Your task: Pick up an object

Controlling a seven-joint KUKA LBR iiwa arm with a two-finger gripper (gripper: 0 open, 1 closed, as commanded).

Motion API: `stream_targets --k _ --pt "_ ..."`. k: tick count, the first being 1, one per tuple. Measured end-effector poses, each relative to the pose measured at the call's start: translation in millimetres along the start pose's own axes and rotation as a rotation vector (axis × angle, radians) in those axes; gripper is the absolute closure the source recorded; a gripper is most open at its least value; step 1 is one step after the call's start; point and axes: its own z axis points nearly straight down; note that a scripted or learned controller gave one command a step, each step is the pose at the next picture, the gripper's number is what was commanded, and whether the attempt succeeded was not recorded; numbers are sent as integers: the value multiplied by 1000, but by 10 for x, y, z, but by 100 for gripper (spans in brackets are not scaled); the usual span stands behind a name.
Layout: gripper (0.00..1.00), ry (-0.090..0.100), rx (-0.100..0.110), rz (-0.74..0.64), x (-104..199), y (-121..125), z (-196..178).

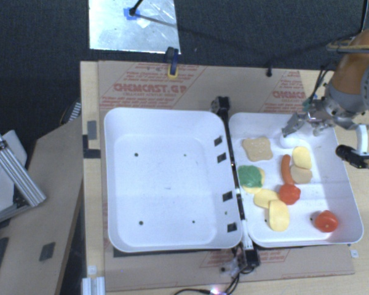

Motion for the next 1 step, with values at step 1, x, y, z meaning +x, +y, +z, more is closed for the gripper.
stream_targets --k 1 --pt "0 3 8 6 -2 -716 350"
